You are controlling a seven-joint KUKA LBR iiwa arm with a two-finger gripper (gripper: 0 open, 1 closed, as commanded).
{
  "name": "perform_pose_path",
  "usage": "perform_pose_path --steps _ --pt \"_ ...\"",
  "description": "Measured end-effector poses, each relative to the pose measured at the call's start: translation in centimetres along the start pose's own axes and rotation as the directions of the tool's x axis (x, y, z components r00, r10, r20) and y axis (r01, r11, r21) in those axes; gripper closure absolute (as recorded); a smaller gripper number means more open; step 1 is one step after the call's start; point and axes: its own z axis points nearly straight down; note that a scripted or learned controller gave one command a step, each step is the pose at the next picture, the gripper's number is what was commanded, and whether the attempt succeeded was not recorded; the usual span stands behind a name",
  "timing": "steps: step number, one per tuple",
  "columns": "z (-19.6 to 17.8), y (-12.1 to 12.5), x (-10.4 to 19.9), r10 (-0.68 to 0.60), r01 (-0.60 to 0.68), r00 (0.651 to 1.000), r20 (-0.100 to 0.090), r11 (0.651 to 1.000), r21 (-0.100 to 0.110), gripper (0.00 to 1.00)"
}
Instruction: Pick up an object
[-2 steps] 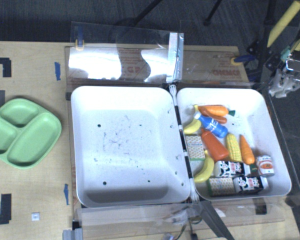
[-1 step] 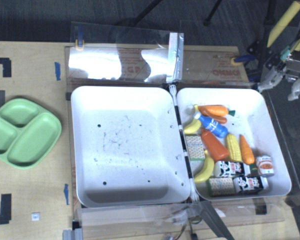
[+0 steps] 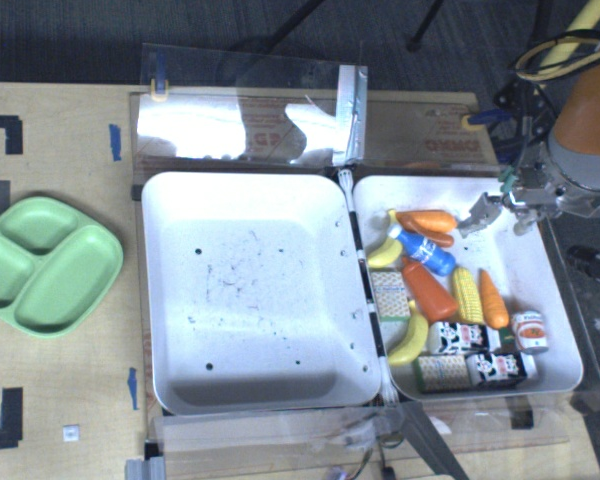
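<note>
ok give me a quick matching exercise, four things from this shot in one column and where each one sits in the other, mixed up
Things:
1. green plate
2. blue bottle
3. corn cob
4. clear sheet

Places:
A. right bin, between the orange bottle and the carrot
B. on the bench, left of both bins
C. right bin, just below the top carrot
D. behind the left bin

Pairs: 1-B, 2-C, 3-A, 4-D

Wooden surface (image 3: 60, 128) bearing two white bins, left (image 3: 180, 208) and right (image 3: 560, 298), with a green divided tray (image 3: 45, 265) at frame left.
</note>
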Motion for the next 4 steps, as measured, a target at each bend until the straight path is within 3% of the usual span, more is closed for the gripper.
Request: perform_pose_path --steps 1,2,3,4 --pt "10.2 -5.1 -1.4 0.012 -0.012 1.0 0.001 1.0 -0.002 0.0" --pt "7.0 -4.3 -1.6 -0.249 0.249 0.969 0.003 0.969 -0.004 0.0" --pt "4.8 -2.1 -1.6 -0.273 0.273 0.962 0.003 0.962 -0.004 0.0" --pt "10.0 -5.9 -3.5 -0.245 0.245 0.969 0.0 0.969 -0.006 0.0"
